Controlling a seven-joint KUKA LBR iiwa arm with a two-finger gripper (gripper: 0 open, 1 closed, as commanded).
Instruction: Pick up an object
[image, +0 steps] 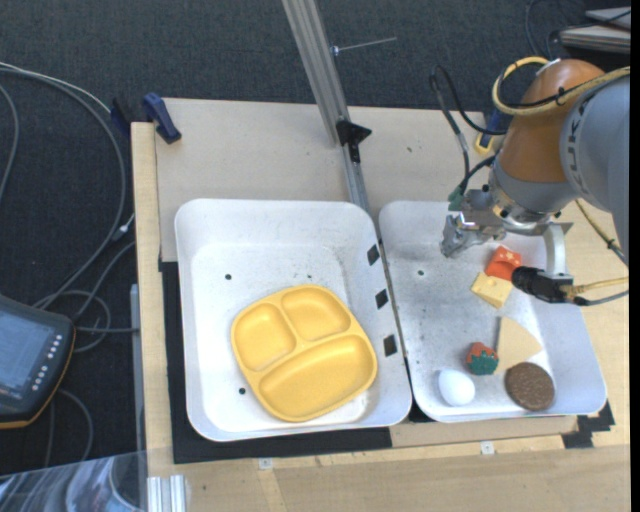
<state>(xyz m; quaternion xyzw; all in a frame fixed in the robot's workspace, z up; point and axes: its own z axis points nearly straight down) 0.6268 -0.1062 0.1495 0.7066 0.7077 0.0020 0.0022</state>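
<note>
Camera view: right white bin (420, 290) holds six loose objects, one of each. Small pale yellow cheese-like block (491, 289) sits centre-right of frame, just below-left of a small orange-red block (503, 263); the two look to be touching. The yellow block's long axis runs roughly lower-left to upper-right. Below them a pale tan wedge (518, 340) lies flat, its point toward the top of the frame, long axis close to vertical in frame. Just left of the wedge's lower part: a small red-and-green toy piece (482, 359). At the lower edge of the bin, a white egg-shaped object (457, 387) lies with its long axis roughly horizontal, and to its right a round dark brown disc (528, 385), touching or just under the wedge's base.

Gripper (458, 236) hangs over the upper part of the right bin, up-left of the orange-red block, apart from every object. Nothing between the fingers; cannot tell whether they are apart or together. Grey arm with orange band (545, 110) enters from the upper right.

Left white bin (200, 240): one yellow three-compartment plastic tray (303, 351), lower centre of frame, long axis tilted lower-left to upper-right.
</note>
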